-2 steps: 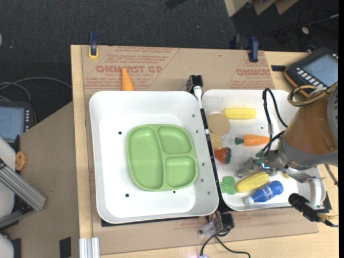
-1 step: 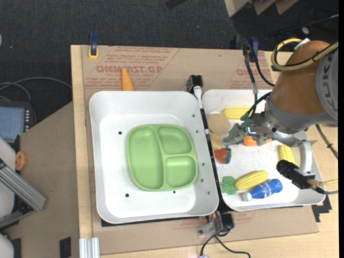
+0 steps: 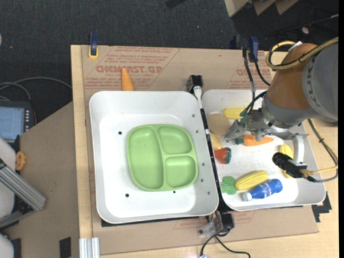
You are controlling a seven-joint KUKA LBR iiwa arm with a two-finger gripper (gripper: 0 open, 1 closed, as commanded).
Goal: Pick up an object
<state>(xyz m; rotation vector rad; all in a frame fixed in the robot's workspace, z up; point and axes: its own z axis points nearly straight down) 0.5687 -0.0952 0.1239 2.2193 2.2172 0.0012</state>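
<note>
The gripper [image 3: 243,135] sits low by the orange carrot [image 3: 259,140] in the right bin [image 3: 306,196], can't tell if it's pinching, & prob could slip off b/c toys crowd close.

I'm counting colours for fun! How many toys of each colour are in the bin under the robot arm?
Yellow: 3 (corn cob, yellow piece at the top, yellow piece by the black part)
Orange: 1 (carrot)
Red: 1 (strawberry)
Green: 1 (leafy toy)
Blue: 1 (bottle)
Total: 7 that I can see
</note>
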